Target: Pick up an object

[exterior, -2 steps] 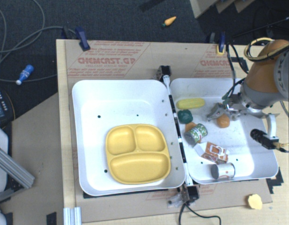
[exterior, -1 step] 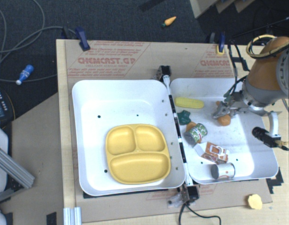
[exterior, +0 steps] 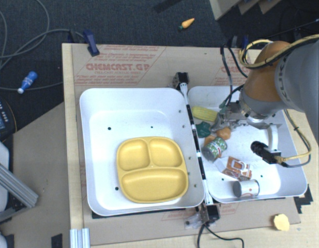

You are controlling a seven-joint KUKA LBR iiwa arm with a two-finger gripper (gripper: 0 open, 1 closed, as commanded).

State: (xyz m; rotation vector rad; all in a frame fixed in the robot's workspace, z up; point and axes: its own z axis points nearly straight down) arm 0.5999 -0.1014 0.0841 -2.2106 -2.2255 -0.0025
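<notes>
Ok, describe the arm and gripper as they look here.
The arm is a thick, rounded grey link with an orange band above the wrist. Black and yellow cables loop along it. Below the band sits a grey metal gripper with dark fittings; its fingers are too small to make out.

Robotics lab, not home or kitchen. Industrial arm (exterior: 283, 71) (grey, orange band) reaching over table (exterior: 149, 66) topped with brown protective sheet printed "CHEMCAST GP". Two white bins (exterior: 92, 138) clamped side by side as work cells. Loose cables (exterior: 25, 30) trailing across dark carpet floor (exterior: 123, 9). Aluminium extrusion framing (exterior: 14, 187) at lower left. Toy food and yellow divided tray (exterior: 151, 169) as test props, strays lying on floor.
</notes>
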